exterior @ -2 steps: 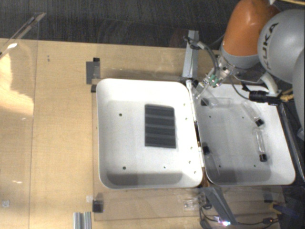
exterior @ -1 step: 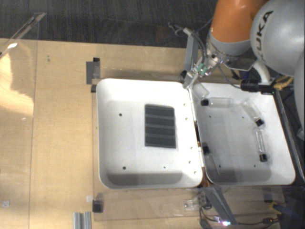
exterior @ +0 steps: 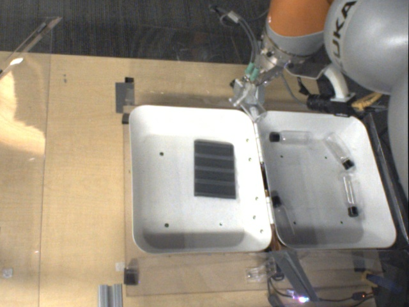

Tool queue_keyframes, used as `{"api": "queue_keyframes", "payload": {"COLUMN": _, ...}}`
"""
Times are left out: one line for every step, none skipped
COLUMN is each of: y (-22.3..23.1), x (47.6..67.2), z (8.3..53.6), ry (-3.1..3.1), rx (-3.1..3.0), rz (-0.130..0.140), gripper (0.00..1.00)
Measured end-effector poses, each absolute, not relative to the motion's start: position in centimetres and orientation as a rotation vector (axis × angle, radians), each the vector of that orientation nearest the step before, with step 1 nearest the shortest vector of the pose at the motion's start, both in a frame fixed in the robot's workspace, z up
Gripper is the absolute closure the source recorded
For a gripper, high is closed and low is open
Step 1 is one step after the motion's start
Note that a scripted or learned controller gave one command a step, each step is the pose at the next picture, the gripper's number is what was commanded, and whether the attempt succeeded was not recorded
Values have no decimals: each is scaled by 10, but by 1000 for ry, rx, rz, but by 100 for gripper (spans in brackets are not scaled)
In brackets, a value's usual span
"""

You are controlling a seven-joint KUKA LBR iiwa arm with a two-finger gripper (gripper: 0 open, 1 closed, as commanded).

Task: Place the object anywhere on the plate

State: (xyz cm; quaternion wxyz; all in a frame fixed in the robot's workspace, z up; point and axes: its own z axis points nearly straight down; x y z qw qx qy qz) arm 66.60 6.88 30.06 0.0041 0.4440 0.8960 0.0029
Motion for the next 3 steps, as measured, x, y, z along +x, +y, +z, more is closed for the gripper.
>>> {"api": "queue_keyframes", "payload": {"y": 121, "x": 662, "z": 230, "ry": 2611, "rx": 1744, "rz": 5, "gripper": 100}}
{"api": "queue_keyframes", "payload": {"y": 192, "x": 638, "z": 110, "ry": 2913, "rx": 1172, "rz": 6, "gripper": 100}}
{"api": "queue_keyframes", "payload": {"y": 202, "x": 623, "z": 194, "ry": 3131, "rx": 74, "rz": 9, "gripper": 100}}
